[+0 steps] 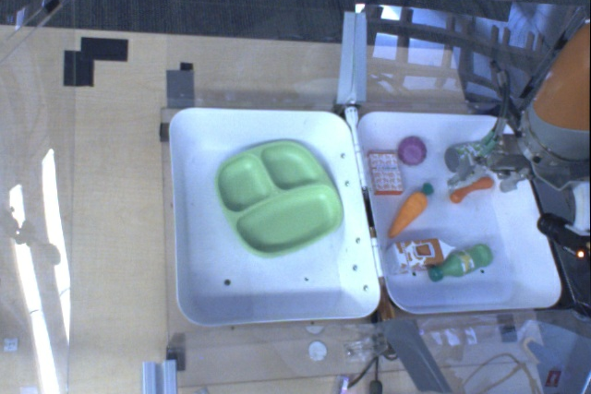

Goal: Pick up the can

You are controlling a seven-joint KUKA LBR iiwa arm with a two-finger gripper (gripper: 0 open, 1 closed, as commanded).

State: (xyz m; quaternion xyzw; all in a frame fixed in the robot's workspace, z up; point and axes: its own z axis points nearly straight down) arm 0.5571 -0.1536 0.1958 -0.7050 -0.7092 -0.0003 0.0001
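Purple can (412, 149): upright in right bin (480, 291), beside carrot (409, 210).
Gripper (476, 163): hovers right of can; finger spread impossible to tell.
Left bin (199, 226): green tray (279, 197).

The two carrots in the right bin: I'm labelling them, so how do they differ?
The carrot nearer the divider is larger, the small carrot slimmer. The larger one lies on a steep diagonal with its green top up-right; the small one lies nearly level. The larger lies apart from the end effector; the small one lies just below it. Both are orange.

Glossy white plastic bins (194, 291) — matt green tray (280, 196), probably plastic — pale wood bench (102, 226).
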